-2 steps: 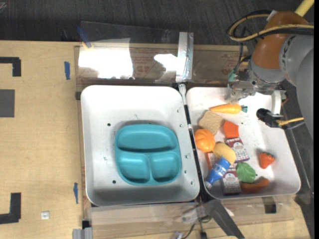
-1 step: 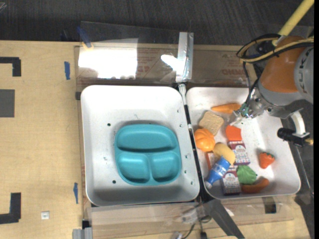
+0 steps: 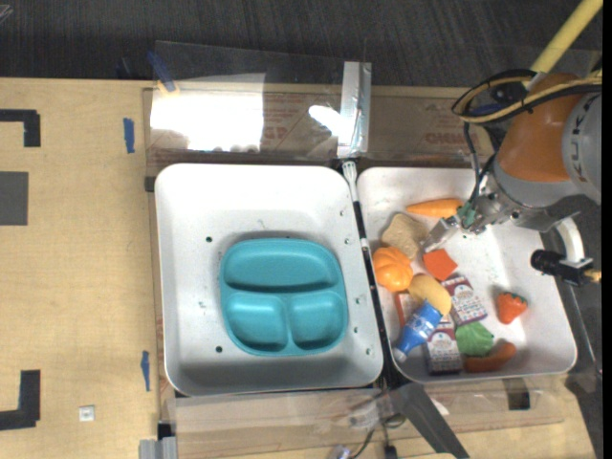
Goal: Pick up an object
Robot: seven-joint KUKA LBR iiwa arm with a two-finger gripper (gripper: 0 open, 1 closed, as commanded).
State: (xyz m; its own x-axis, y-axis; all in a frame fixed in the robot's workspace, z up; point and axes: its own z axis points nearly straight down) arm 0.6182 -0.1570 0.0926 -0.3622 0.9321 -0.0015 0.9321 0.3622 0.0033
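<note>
Overhead, the grey arm with its orange band (image 3: 535, 146) reaches in from the right and ends at the gripper (image 3: 466, 218), which hangs low over the back part of the right bin (image 3: 550, 299). Its tip is small and partly blurred, so whether the jaws are apart or closed cannot be told, and nothing can be seen caught between them.

Closest to the tip is the orange carrot (image 3: 432, 207), lying on its side just to the gripper's left, near the back wall of the bin. Just below the tip sits a small orange-red block (image 3: 440, 263), and to the left of that a tan bread-like piece (image 3: 404, 234). Whether the tip touches any of these cannot be made out.

Further forward in the same bin is a loose pile: a round orange fruit (image 3: 393, 269), a yellowish piece (image 3: 430, 293) beside it, a blue bottle (image 3: 417, 333) tilted toward the bin's front left, two small printed cartons (image 3: 466, 302), a green toy vegetable (image 3: 474, 338), and a red strawberry-like piece (image 3: 512, 306) lying apart near the right side.

Next door, the left bin (image 3: 182, 256) holds a teal divided tray (image 3: 283, 295) with three compartments, sitting flat in its middle.
</note>
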